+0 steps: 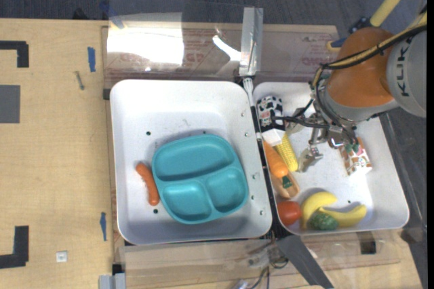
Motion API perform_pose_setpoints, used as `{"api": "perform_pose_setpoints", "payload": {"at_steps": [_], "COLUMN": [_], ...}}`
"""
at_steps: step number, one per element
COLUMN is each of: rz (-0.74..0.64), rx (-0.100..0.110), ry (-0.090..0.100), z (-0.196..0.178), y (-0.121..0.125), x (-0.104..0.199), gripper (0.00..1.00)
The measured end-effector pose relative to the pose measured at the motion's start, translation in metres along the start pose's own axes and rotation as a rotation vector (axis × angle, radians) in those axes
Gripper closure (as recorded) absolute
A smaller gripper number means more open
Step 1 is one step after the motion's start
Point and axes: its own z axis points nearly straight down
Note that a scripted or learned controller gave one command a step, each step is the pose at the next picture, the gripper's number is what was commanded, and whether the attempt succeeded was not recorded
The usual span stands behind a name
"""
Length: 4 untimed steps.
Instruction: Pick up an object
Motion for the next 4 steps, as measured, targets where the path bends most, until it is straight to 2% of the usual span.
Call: {"api": "perform_pose_setpoints", "payload": {"at_steps": [1, 2, 3, 4], "rz": [0.030, -0.071, 0.226, 0.338], "rx": [-0.007, -0.008, -0.009, -0.013], "ry": [0.000, 0.001, 0.009, 0.003], "z": [-0.001, -0.040, -0.003, 0.002], "y": [0.004, -0.031, -0.120, -0.113], "x": [0.050, -0.043, 0.035, 0.054], "gripper": [0.00, 0.00, 0.00, 0.00]}}
